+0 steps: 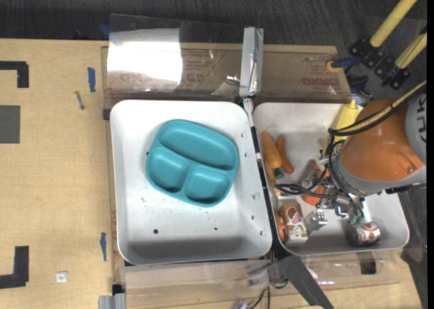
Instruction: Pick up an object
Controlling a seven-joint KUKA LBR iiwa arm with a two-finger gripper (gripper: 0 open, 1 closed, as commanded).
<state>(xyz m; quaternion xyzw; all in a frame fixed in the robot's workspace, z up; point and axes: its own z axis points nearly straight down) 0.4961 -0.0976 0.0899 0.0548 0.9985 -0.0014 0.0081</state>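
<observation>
A: The tool point(331, 204) sits low in the bin point(302, 116) under the arm point(376, 155). Wide or narrow? I can't tell from up here.

B: So which object is the nearest candidate?

A: The small carton point(293, 223). It's just beside the tool, on the side away from the arm, with its long axis lying across the arm's line of reach. I'd judge a short shift outward puts the tool over it.

B: Anything back the other way?

A: One can point(364, 234), near the tool on the arm's side, tucked by the wrist.

B: Give me the count.

A: One carton and one can. There's an orange carrot shape point(273, 153) further out by the divider, possibly two lying together. Well apart, in the other bin point(132, 165), is one teal plate point(192, 162).
</observation>
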